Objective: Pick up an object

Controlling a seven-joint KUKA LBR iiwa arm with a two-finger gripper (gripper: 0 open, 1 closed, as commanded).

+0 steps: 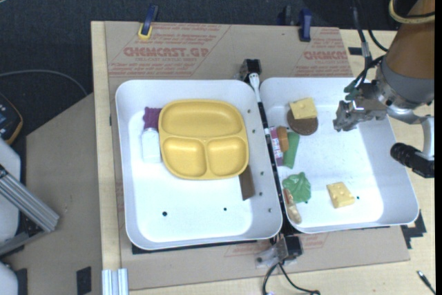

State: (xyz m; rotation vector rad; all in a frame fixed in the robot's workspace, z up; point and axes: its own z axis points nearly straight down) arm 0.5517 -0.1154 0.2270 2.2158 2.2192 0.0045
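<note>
The right bin [387, 169] holds a yellow cube sitting on a brown round piece [302, 115], a green leafy toy [298, 186], a yellow cheese wedge [340, 195], a green stick with a red-labelled bar [284, 146] by the left wall, and a bread-coloured piece [292, 206] near the front. My gripper [347, 118] hangs over the upper right part of this bin, to the right of the yellow cube and apart from it. I see nothing between its fingers.
The left bin [200, 217] holds a yellow divided tray [204, 137], a purple item [151, 117], a white bottle [150, 146] and a brown block [246, 184]. A black clamp [251, 69] sits at the divider's far end. The arm's orange band [414, 38] rises at right.
</note>
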